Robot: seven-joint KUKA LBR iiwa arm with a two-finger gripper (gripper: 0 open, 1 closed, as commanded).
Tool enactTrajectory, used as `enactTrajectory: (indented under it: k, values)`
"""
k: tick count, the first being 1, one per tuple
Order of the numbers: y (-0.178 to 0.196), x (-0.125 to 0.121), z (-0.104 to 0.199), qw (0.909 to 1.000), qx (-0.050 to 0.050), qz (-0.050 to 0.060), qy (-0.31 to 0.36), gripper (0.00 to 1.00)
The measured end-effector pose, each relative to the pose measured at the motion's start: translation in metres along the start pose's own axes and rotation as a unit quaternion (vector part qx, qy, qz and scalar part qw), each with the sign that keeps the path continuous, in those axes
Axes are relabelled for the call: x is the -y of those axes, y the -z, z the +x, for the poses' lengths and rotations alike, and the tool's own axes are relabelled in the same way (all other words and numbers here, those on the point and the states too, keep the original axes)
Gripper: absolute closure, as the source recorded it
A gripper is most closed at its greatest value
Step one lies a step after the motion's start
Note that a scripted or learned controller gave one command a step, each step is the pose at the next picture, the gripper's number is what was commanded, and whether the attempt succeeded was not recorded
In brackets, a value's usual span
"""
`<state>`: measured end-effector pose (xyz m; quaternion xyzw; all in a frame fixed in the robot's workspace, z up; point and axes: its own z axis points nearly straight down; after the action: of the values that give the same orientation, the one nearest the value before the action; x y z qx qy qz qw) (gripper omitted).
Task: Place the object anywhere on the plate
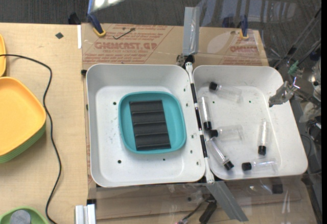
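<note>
A teal square plate [176, 125] with a black ridged insert [149, 125] lies in the middle of the left bin [102, 131]. Several clear plastic tubes with black caps lie scattered in the right bin [292, 131]: one near the back [227, 93], one along the left wall [203, 111], one in the middle [230, 131], one at the front left [219, 155], one upright-lying at the right [262, 136] and one at the front [261, 165]. My gripper [282, 95] hangs over the right bin's right rim, apart from every tube.
Stacked yellow dishes [18, 118] sit on the wooden bench at the far left, with a black cable [51, 131] running past them. Brown cardboard [133, 44] lies behind the bins. A green object [20, 216] shows at the bottom left corner.
</note>
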<state>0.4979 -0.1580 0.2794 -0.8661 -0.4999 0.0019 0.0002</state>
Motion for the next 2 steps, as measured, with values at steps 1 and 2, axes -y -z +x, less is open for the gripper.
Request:
enactTrajectory:
  k: [1,2]
  values:
    - [0.085,-0.023,0.005,0.9990,0.000,0.001,-0.046,0.00]
    - [0.076,-0.070,-0.013,0.9974,0.001,0.001,-0.073,0.00]
